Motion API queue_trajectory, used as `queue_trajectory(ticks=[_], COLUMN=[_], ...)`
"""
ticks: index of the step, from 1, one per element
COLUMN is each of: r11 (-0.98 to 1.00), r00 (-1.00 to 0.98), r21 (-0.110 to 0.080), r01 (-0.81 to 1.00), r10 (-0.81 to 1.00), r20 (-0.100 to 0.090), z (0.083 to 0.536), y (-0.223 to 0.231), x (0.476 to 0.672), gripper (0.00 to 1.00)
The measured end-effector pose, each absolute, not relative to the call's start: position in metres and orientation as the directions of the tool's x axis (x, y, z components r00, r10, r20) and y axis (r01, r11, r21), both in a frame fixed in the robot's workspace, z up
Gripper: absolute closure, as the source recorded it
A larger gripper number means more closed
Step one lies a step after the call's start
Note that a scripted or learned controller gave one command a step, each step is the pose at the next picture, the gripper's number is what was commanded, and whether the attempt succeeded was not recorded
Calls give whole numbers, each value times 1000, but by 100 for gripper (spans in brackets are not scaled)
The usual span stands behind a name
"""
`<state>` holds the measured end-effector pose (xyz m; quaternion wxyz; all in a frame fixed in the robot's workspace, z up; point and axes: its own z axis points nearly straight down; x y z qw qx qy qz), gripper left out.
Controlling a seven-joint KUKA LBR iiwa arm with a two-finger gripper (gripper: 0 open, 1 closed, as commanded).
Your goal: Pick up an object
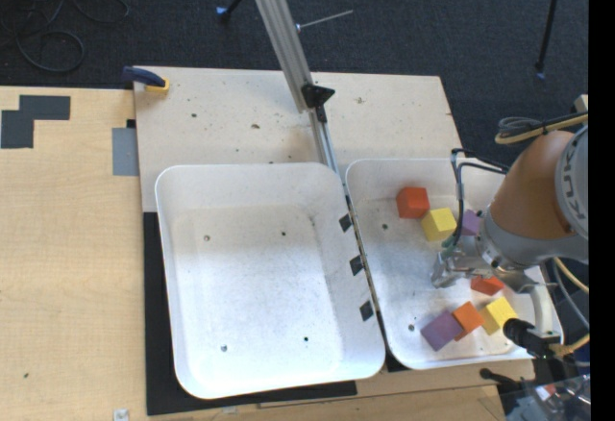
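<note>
The right bin (384, 313) holds several small blocks. An orange-red cube (413, 202) and a yellow cube (441, 223) lie toward its far side. A purple block (441, 330), an orange block (468, 316) and a yellow block (500, 313) sit together near its front right. A small red piece (487, 285) and a pale purple piece (471, 224) show beside the arm. My gripper (450, 271) reaches down into the middle of the right bin, between the yellow cube and the front cluster. The wrist hides its fingertips.
The left bin (192, 217) stands next to the right one, with black clips (356, 264) along the shared edge. A slanted aluminium bar (283, 35) rises behind the bins. The arm's orange band (538, 193) overhangs the right bin's right side.
</note>
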<state>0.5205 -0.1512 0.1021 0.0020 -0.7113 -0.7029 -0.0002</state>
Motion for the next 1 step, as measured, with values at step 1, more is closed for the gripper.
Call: queue_trajectory(ticks=[1], r11=[-7], r00=[7], r21=[1], r01=[1000], r10=[1000], r20=[0], z=[145], y=[-151], x=[516], gripper=[100])
